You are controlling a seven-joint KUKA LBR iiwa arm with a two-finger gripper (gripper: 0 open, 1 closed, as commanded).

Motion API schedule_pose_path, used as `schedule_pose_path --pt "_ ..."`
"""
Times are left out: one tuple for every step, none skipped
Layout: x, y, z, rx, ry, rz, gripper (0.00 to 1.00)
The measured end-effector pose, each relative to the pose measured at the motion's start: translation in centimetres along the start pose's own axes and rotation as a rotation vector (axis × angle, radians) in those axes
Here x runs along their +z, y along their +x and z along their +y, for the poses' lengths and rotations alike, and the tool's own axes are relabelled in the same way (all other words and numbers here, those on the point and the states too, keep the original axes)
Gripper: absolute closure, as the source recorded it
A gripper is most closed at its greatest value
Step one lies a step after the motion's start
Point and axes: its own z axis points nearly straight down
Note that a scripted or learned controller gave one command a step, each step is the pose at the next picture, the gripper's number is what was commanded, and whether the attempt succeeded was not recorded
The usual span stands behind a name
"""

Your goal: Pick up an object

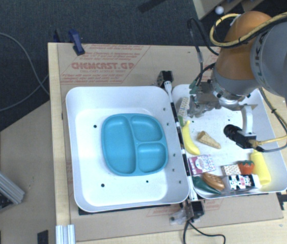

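My gripper (198, 107) hangs low over the far left part of the right bin (281, 179), under the grey and orange wrist. Just left of it, against the bin wall, lies a small pale packet (184, 105). A yellow banana (189, 140) lies along the left wall, in front of the gripper. A tan wedge (208, 140) rests beside the banana. I see nothing held in the gripper, and the wrist hides much of it.
Along the right bin's near side lie a pink and white carton (203, 163), a brown bread roll (213, 181), a checkered box (240, 182) and a yellow cylinder (261, 169). The left bin (82, 187) holds a blue divided plate (133, 144).
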Motion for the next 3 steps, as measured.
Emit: schedule_pose_path --pt "0.1 -0.1 -0.1 0.002 0.003 -0.001 0.0" --pt "-2.1 -4.7 -11.5 0.004 0.005 -0.002 0.0" --pt "1.2 -14.4 -7.0 0.004 0.002 -0.005 0.0"
